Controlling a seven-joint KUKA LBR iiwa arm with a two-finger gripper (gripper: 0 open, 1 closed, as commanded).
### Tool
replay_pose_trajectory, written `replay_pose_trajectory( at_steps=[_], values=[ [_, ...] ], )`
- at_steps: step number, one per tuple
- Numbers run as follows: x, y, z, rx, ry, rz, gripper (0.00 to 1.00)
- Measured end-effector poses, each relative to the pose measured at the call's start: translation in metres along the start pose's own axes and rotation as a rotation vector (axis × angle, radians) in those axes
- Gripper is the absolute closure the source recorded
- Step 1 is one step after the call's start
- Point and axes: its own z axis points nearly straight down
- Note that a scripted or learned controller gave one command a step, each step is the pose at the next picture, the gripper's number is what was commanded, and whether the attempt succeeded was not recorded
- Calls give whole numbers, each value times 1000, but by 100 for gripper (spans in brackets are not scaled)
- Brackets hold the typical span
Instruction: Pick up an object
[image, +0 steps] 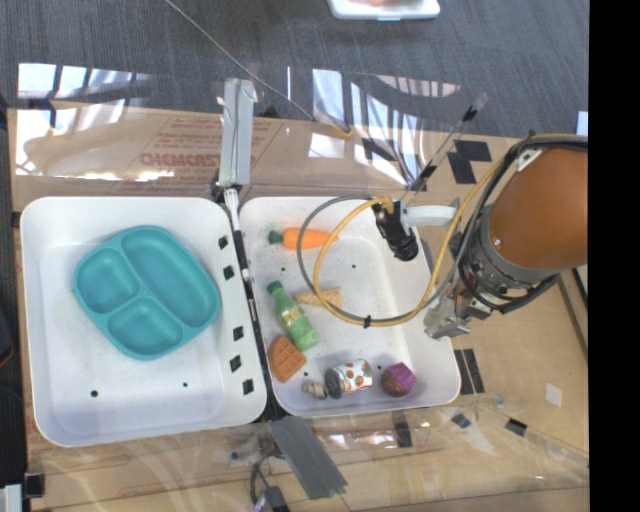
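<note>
Pincer (452, 318) state unclear, at bin (420, 395) edge; left of it, bottle (293, 316): light, stiff, slippery; best gripped across its middle.

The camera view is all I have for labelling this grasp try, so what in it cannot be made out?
- Gripper: small, at the right bin's right wall under the orange-banded arm; finger state unreadable.
- Arm: cut off by the right edge.
- Small can beside the purple item: label too small to read.
- Pale piece by the green bottle: partly under the yellow cable; identity unclear.
</note>
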Motion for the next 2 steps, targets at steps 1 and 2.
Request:
replay_pose_trajectory(
  at_steps=[1, 2],
  values=[
    [3, -3, 16, 3, 5, -199, 100],
    [5, -8, 5, 18, 19, -203, 100]
  ],
)
